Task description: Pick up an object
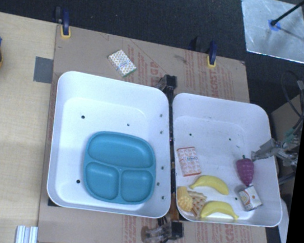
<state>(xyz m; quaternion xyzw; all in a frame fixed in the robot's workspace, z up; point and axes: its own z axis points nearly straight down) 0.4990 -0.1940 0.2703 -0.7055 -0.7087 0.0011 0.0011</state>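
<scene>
Gripper (260, 154) at right bin's (227, 109) right rim, above purple fruit (245, 170).

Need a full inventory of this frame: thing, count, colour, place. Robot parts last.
left bin: 1, white, left half of the cardboard sheet
right bin: 1, white, touching the left bin's right side
divided tray: 1, blue, three compartments, in left bin
bananas: 2, yellow, lower part of right bin, second at
packet: 1, white and red, flat, right bin's left side
waffle-like piece: 1, tan and yellow, right bin's lower left corner
purple fruit: 1, right bin's right side
small carton: 1, white, below the purple fruit
patterned square: 1, white, on cardboard above left bin
clamps: 2, blue, cardboard's top edge, second at
end effector: 1, grey, at right bin's right rim, above the purple fruit
</scene>
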